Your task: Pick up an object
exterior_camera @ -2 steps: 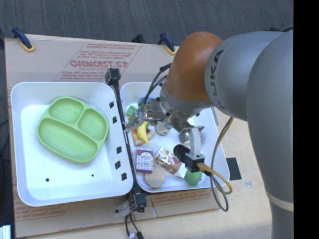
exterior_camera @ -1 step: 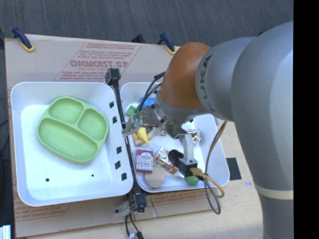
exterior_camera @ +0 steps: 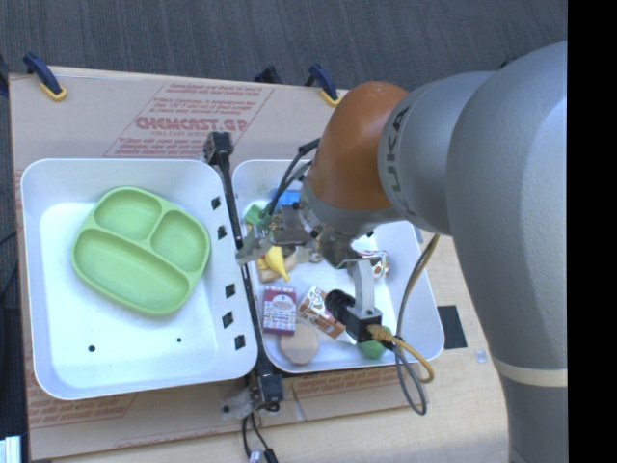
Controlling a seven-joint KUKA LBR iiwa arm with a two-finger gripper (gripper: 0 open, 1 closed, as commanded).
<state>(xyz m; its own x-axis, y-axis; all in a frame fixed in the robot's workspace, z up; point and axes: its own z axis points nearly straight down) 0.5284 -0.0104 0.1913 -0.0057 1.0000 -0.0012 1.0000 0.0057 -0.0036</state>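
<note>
Pick not confirmed: gripper (exterior_camera: 273, 234) down in right bin (exterior_camera: 422, 287) at its left wall over the yellow piece (exterior_camera: 277, 261), possibly a banana; grip state unreadable, nothing visibly lifted.

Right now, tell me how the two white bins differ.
The left bin holds a single large thing, a green divided plate, lying flat; the right bin holds a jumble of small things, among them a small red box. The left bin lies in full sight, while the arm reaches down over much of the right bin. Both are shallow, white and sit side by side.
</note>
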